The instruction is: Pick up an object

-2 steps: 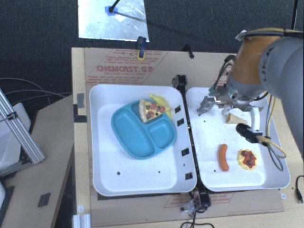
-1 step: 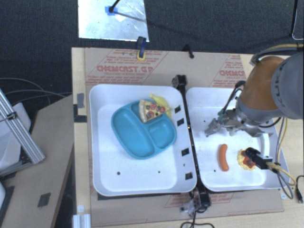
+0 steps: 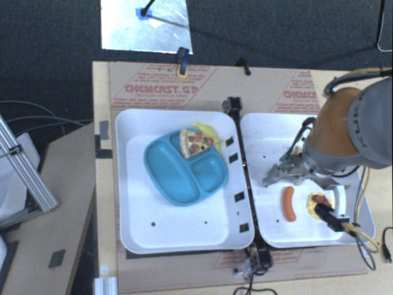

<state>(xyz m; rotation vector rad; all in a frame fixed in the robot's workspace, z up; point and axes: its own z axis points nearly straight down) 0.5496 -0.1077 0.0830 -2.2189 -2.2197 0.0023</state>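
Observation:
My gripper [image 3: 272, 178] hangs low over the middle of the right bin [image 3: 264, 134], pointing left toward the divider. An orange-red sausage [image 3: 288, 203] lies on the bin floor just right of and below the gripper tip, apart from it. A small round toy food with yellow and red on it [image 3: 318, 201] lies further right, partly under the arm. In the left bin [image 3: 132, 226] a blue divided plate [image 3: 178, 177] carries a pizza slice [image 3: 196, 142] at its upper edge, with a yellow piece [image 3: 209, 129] behind it.
A black divider with clips [image 3: 241, 183] runs between the two bins. The grey arm with its orange band [image 3: 334, 128] covers the right bin's right side. Cardboard [image 3: 159, 88] lies under the bins.

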